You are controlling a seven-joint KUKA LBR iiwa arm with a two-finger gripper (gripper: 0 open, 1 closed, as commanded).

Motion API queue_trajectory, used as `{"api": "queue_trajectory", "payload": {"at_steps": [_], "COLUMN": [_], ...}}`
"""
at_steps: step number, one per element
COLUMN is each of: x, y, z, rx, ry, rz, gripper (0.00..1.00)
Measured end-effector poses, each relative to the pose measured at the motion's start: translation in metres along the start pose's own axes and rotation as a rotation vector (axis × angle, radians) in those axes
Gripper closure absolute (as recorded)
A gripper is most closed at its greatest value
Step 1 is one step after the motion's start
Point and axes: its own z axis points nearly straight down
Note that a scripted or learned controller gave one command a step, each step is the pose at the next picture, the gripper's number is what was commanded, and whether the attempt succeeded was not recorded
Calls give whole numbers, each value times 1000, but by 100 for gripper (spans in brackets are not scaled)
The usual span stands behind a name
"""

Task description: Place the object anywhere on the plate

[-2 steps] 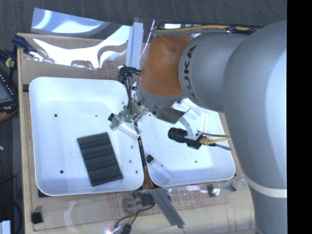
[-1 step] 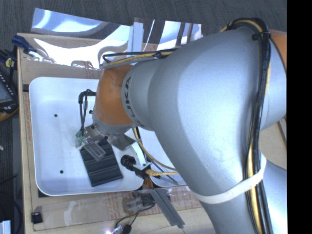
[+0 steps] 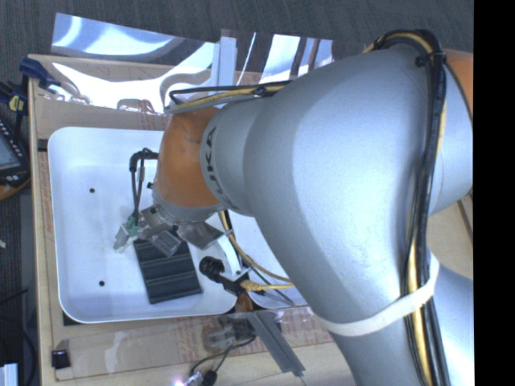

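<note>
My gripper (image 3: 138, 230) hangs low over the middle of the left white bin (image 3: 76, 183), below the orange wrist band (image 3: 183, 167). A small greenish, partly clear object (image 3: 124, 234) sits right at its tip; whether it is held or just lying on the bin floor cannot be told. A black ribbed block (image 3: 167, 272) lies just below and to the right of the gripper, near the bin's front wall. A curved white rim (image 3: 269, 299), perhaps the plate, peeks out under the arm at the left bin's right edge. The arm hides the rest of it.
The big grey arm (image 3: 338, 175) covers the right bin and most of the view. Cables (image 3: 241, 276) trail from the wrist near the bins' divider. Shiny foil (image 3: 129, 47) lies behind the bins. The left bin's floor to the left of the gripper is bare white.
</note>
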Motion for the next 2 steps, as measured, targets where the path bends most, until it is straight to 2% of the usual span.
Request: {"api": "queue_trajectory", "payload": {"at_steps": [1, 2], "x": [-43, 34], "y": [-54, -53], "z": [-100, -31], "rx": [-2, 5], "ry": [-2, 1], "rz": [239, 536], "gripper": [0, 0]}}
